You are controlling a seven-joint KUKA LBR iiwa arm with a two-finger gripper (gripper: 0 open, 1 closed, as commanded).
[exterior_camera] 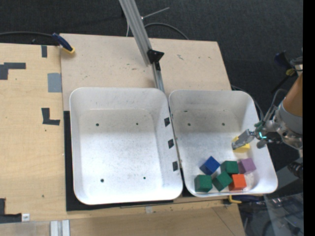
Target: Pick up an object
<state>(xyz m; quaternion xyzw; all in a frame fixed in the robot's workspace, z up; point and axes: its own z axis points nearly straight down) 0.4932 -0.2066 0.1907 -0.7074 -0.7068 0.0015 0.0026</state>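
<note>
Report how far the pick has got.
Done: the gripper is inside the right bin, near its right wall. In hand: a yellow block sits at its fingertips, though a firm grasp is unclear. Left: lifting it out. Blue, green, orange and purple blocks lie untouched.

Two white bins [120, 95] are speckling grey inside. In the lower right of the frame are lying blue [210, 164], green [203, 183], orange [238, 181], purple [247, 165] and yellow [241, 146] blocks.
</note>
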